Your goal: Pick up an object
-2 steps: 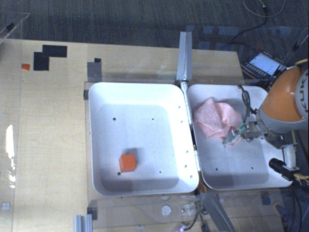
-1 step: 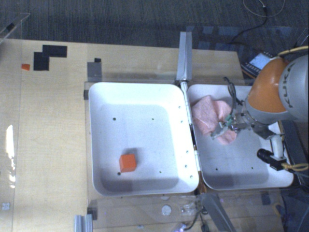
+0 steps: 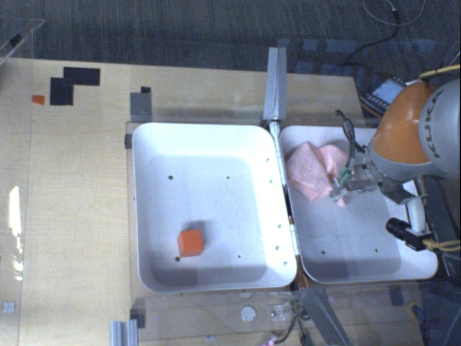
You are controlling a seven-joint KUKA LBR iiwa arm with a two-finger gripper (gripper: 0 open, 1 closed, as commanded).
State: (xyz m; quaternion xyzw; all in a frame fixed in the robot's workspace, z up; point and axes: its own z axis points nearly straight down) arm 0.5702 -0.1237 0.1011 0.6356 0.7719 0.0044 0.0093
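- Gripper (image 3: pixel 344 186) sits low in the right bin (image 3: pixel 374 262), at the right edge of the pink cloth (image 3: pixel 313 169). Can't tell how it's set or whether it has any cloth in it; the wrist blocks the view from above.
- Cloth is bunched in the upper-left part of that bin, close to the divider wall. The gripper tip meets its right fringe, so any grasp looks like an edge grab, not a centre one.
- Arm (image 3: pixel 414 132) comes in from the right, orange band above the wrist over the bin's upper-right corner.
- Other candidate: small orange block (image 3: pixel 191 243) in the left bin (image 3: pixel 209 143), lower-left area, well apart from the gripper.
- To do this step well, I'd say: get down into the bunched bulk, not the thin fringe; close fully before lifting; lift straight up and slow so the fabric doesn't slip out.
- Risk: pinching one loose fold that slides free, or dragging the cloth against the divider.
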